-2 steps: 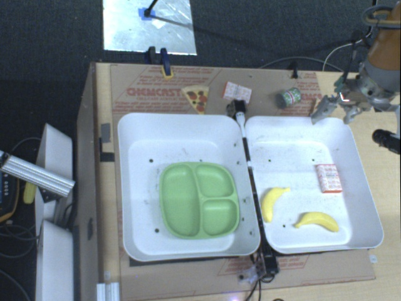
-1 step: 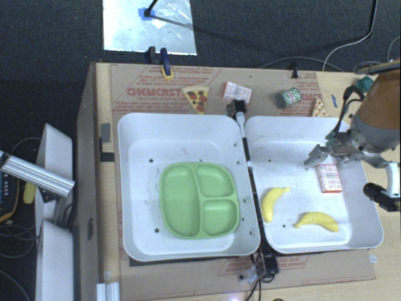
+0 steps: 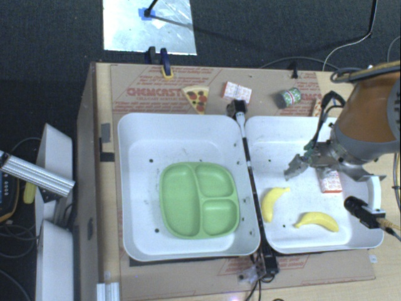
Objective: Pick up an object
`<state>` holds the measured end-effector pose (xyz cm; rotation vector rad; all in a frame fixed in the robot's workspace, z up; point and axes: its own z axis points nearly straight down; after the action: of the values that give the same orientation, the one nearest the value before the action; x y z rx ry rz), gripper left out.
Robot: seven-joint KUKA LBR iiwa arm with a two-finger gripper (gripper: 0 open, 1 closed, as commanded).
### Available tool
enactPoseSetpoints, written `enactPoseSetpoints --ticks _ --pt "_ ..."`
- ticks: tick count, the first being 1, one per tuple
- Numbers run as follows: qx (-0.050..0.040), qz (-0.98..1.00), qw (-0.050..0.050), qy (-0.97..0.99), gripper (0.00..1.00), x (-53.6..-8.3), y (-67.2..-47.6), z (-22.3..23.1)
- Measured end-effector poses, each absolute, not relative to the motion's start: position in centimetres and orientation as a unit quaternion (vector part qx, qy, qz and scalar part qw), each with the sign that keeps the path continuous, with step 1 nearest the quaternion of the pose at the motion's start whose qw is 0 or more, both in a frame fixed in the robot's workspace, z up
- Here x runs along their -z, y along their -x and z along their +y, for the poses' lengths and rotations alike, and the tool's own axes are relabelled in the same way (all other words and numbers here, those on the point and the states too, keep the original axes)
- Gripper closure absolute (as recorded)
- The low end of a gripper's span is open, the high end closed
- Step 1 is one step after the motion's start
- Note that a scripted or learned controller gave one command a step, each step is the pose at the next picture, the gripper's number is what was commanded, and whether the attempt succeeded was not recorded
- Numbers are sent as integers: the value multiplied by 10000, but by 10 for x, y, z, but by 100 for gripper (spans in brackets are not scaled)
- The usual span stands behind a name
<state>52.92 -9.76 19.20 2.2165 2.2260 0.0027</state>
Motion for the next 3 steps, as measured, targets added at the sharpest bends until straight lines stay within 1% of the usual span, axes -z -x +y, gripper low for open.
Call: enactPoseSetpoints --ticks 1,2,3 --pt "3 7077 -5 -7065 0 -124 -535 -87" --pt "-2 7075 6 -7067 0 -84 -534 -96" --pt "-9 7086 21 -7056 0 -97 -669 -152"
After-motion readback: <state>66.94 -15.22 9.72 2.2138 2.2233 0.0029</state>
